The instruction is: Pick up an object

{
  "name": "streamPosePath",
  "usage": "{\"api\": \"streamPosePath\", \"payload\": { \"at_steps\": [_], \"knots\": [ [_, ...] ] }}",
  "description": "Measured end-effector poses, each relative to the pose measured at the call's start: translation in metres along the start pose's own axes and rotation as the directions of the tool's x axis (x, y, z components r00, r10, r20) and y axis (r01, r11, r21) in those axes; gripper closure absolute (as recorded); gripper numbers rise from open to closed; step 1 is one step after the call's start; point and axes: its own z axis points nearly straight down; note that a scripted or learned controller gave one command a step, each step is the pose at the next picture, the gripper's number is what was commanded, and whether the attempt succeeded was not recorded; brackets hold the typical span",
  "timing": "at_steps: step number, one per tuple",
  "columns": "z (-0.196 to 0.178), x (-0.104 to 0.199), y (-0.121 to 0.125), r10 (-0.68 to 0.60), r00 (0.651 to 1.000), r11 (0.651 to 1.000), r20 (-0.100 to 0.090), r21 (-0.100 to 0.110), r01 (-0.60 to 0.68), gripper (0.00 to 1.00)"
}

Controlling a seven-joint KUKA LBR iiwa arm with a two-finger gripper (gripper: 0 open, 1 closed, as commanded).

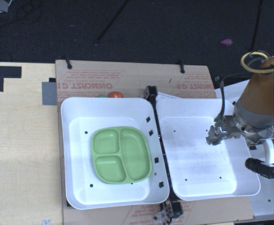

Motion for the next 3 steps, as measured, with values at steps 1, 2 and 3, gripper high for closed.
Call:
{"api": "streamPosePath", "payload": {
  "at_steps": [1,2,3],
  "knots": [
    [0.006,0.052,0.003,-0.004,1.0,1.0,-0.003,0.004,0.004,1.0],
    [0.01,0.102,0.008,-0.004,1.0,1.0,-0.003,0.005,0.004,1.0],
    [0.0,0.143,0.017,-0.004,1.0,1.0,-0.001,0.003,0.004,1.0]
  ]
}}
